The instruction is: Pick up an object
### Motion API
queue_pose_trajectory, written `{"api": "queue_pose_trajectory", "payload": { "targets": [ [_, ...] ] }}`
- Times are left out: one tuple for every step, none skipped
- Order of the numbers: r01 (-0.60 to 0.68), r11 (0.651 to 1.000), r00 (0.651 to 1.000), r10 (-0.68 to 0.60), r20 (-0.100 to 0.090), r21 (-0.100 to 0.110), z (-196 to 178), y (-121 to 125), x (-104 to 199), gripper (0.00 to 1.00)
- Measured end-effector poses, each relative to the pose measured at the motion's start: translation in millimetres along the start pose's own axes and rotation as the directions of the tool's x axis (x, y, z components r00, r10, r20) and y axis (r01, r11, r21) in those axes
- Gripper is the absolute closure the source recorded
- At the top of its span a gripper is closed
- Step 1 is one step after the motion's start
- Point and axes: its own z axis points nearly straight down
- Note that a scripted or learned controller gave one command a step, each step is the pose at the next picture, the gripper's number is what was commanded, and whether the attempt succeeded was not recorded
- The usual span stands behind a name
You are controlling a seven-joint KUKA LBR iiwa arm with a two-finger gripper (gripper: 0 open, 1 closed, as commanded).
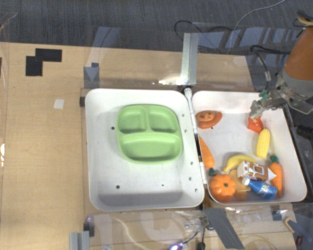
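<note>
The gripper (259,110) hovers over the right bin (227,134), just above a small red piece (255,124) by the far wall; whether it grips anything cannot be told. That glossy little wedge could skid away, since smooth plastic slips. Nearby lie a bumpy yellow corn cob (263,142), a curved banana (237,161) and a round orange pumpkin (222,187).
</note>
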Motion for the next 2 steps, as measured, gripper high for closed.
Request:
{"api": "queue_pose_trajectory", "payload": {
  "targets": [
    [0.001, 1.000, 1.000, -0.001, 0.000, 0.000, -0.2, 0.3, 0.4, 0.00],
    [0.074, 0.997, 0.997, -0.074, 0.011, -0.018, 67.0, 6.3, -24.6, 0.00]
  ]
}}
